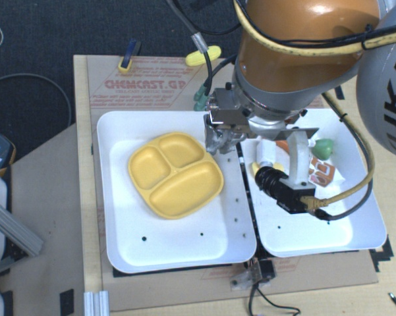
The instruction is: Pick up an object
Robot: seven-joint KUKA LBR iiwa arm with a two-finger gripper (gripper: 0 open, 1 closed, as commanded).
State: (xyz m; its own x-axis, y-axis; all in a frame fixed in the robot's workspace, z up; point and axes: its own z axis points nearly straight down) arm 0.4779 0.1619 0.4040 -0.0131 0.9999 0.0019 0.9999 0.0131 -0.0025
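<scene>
A big robot arm (303, 38) with a shiny orange band fills the upper right of the frame. Its gripper (219, 140) hangs low near the middle, over the line where the two white bins meet, just beside the upper right edge of the yellow plate (176, 174). The arm hides the tips, so you cannot tell how wide they are or if they hold anything.

The yellow plate has three parts and lies flat in the left bin (118, 222), a little left of the middle of the frame.

In the right bin (342, 236) there is a green thing (324, 147), something small and orange (283, 146), and a white pack with orange squares on it (321, 174). The writing on the pack is too small to read.

Under the bins is a brown board (145, 84). Red letters near the top read "CHEMCAST GP". A yellow clip (202, 56) sits at the board's top edge.
</scene>
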